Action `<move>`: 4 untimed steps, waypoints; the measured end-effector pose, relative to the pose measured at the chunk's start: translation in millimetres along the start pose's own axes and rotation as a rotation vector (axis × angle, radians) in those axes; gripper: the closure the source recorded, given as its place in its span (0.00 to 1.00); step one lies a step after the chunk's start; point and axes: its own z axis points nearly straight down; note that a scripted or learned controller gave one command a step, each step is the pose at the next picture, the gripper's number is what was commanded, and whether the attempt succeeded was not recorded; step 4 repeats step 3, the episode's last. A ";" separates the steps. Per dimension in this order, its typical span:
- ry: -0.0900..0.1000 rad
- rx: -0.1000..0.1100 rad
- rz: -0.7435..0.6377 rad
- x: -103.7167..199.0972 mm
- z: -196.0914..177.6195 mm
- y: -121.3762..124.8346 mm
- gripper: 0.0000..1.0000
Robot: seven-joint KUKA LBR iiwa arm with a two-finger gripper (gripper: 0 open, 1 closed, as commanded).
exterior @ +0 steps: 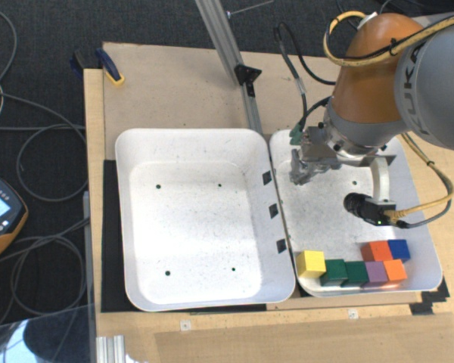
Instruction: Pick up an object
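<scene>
Several small blocks sit along the near edge of the right bin [325, 210]: a yellow block [312, 262], two green blocks [345, 271], a purple block [376, 272], two orange blocks [386, 259] and a blue block [399, 249]. My gripper [303, 169] hangs over the far left part of that bin, well away from the blocks, with nothing visible between its fingers. The grey arm with its orange band [374, 59] rises behind it to the upper right.
The left bin [193, 214] lies beside the right one. A slanted metal pole [223, 40] crosses the bench behind the bins. A black cable end [361, 205] and yellow cable [420, 203] hang over the right bin. A blue-and-yellow tool [110, 65] lies at the far left corner.
</scene>
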 end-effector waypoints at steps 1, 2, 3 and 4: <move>-0.001 0.001 0.000 46.9 7.3 -22.6 1.00; 0.000 -0.002 -0.001 91.2 -13.9 -48.5 1.00; -0.002 -0.002 0.007 87.6 -12.7 -47.7 0.00; -0.002 -0.002 0.007 87.6 -12.7 -47.7 0.00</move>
